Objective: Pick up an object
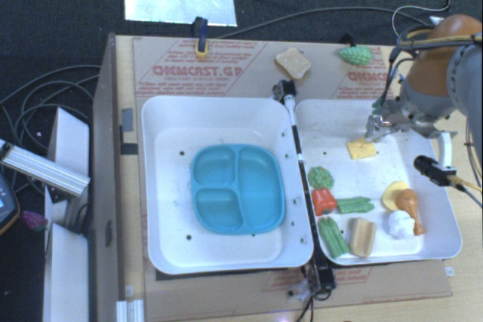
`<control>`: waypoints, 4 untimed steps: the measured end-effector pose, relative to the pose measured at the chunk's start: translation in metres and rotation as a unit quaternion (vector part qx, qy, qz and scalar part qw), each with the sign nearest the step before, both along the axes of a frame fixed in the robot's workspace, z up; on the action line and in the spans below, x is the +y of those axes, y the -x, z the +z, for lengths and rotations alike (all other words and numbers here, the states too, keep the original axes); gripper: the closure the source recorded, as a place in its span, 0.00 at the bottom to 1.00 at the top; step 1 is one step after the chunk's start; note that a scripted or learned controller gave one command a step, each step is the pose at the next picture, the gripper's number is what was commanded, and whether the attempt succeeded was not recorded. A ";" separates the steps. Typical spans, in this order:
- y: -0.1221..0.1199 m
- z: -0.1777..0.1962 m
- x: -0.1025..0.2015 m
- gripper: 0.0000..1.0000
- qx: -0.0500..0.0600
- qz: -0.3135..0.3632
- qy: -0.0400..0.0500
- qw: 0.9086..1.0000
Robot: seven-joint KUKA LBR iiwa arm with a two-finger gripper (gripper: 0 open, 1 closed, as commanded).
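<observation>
My gripper (376,124) hangs low over the back of the right bin (450,237), just above and to the right of a yellow cheese wedge (362,150). Nothing shows held in it. Further forward in this bin lie a green broccoli piece (320,177), a red pepper (323,200), a green bean pod (355,204), a green pickle (333,235), a tan bread piece (362,236), a yellow lemon slice (393,194), a chicken drumstick (410,207) and a white lump (400,224).
The left bin (162,162) holds a blue divided plate (238,188). Behind the bins, on the cardboard, lie a slice of toast (293,62) and a green toy (355,54). A yellow clamp (201,38) stands at the board's back edge. Cables run at the far left.
</observation>
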State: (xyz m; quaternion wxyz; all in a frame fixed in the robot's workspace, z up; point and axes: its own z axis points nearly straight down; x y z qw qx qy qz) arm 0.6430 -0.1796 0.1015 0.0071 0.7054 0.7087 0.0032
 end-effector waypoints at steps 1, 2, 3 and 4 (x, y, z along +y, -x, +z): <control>0.001 -0.001 0.000 0.00 0.001 0.000 0.000 1.000; -0.008 -0.015 -0.011 0.00 0.004 -0.001 -0.002 1.000; -0.001 -0.015 -0.013 0.00 0.004 -0.001 -0.002 1.000; 0.005 -0.016 -0.008 0.00 0.006 -0.001 -0.002 1.000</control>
